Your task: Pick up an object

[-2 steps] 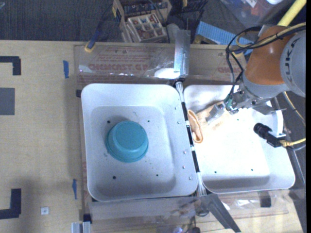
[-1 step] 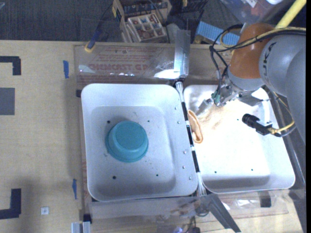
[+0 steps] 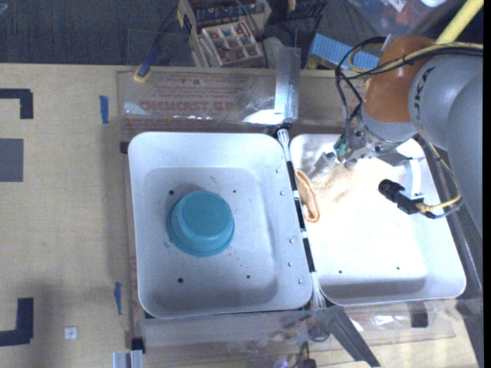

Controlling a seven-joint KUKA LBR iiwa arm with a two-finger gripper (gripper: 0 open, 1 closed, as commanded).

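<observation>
Arm: the grey arm (image 3: pixel 453 90) with its orange band (image 3: pixel 399 79) reaches in from the right and hangs over the far end of the right bin.

Claw: the claw (image 3: pixel 344 153) sits low at the far left corner of the right bin (image 3: pixel 391 278). It is small and partly washed out by glare there.

Claw state: cannot tell whether it is apart or together, and nothing can be made out between its tips.

Teal bowl: the teal bowl (image 3: pixel 201 222) lies upside down on the floor of the left bin (image 3: pixel 153 175), a little left of centre, well apart from the claw and in the other bin.

Orange loop: an orange loop-shaped item (image 3: pixel 308 195) lies against the left wall of the right bin, near the claw, on its near-left side. I cannot tell whether they touch.

Pale patch: a faint peach-coloured smear or item (image 3: pixel 335 184) lies just beside the claw on the bin floor. It is too blurred to identify.

Cable: a black and yellow cable end (image 3: pixel 403 195) hangs over the right bin, to the right of the claw.

Desk: the wooden desk (image 3: pixel 61 205) bears both bins side by side, their inner walls touching.
</observation>
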